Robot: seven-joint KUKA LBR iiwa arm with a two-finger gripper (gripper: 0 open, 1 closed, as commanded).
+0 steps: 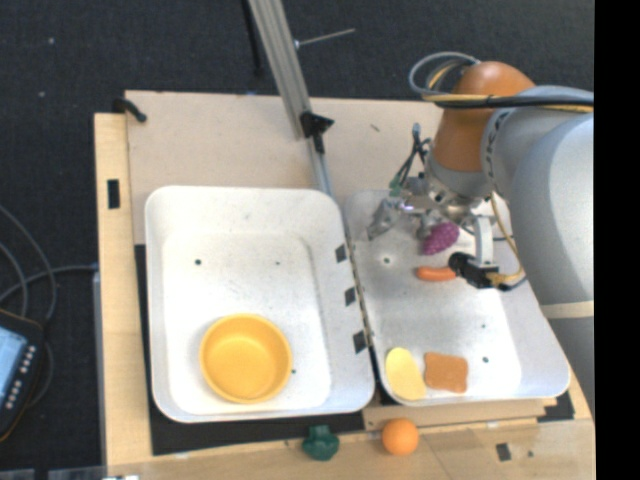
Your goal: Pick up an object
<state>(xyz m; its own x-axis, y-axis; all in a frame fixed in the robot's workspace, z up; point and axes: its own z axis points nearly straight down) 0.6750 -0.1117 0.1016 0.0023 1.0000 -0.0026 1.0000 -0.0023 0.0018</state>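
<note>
The right bin [440,338] holds a purple grape-like bunch [439,235], a small orange carrot [435,275], a pale yellow piece [403,371] and an orange-brown block [446,372]. My gripper [415,211] hangs over the far end of this bin, just left of the purple bunch and above the carrot. Its metal parts are small and blurred against the bin. Nothing shows between them. The left bin [180,238] holds a yellow bowl [246,357] near its front.
A slanted metal pole [290,78] rises behind the bins. In front of the bins lie a green object [320,442] and an orange ball [400,436]. The grey arm [545,198] covers the right bin's far right side.
</note>
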